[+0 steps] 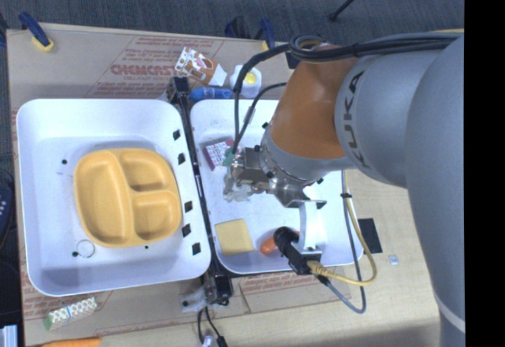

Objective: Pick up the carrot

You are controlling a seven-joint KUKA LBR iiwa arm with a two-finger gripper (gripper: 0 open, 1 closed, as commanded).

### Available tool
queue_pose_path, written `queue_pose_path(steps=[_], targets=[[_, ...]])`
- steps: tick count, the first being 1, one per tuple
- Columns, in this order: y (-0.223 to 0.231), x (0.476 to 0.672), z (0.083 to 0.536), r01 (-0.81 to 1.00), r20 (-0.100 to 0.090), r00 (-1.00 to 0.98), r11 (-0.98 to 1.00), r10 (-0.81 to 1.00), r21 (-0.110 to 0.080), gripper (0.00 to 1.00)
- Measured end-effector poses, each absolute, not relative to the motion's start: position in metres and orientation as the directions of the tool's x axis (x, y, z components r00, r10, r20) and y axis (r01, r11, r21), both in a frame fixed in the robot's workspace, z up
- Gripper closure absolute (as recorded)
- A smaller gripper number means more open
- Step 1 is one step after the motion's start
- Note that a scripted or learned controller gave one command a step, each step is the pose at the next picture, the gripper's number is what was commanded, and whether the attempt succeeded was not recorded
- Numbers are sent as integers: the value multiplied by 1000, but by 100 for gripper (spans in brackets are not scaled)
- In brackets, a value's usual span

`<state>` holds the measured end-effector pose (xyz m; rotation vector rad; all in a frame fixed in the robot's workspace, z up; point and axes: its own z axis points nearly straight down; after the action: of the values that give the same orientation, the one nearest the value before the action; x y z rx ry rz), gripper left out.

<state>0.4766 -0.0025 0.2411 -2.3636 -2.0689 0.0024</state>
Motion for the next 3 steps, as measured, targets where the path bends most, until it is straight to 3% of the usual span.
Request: queue_pose_path(steps=[1,2,3], targets=[[-49,476,283,956,0,294,-294,956,-3,100],[-164,476,229,954,-1,300,-300,954,-4,100],[-199,484,326,985,-1,-174,174,985,0,100]])
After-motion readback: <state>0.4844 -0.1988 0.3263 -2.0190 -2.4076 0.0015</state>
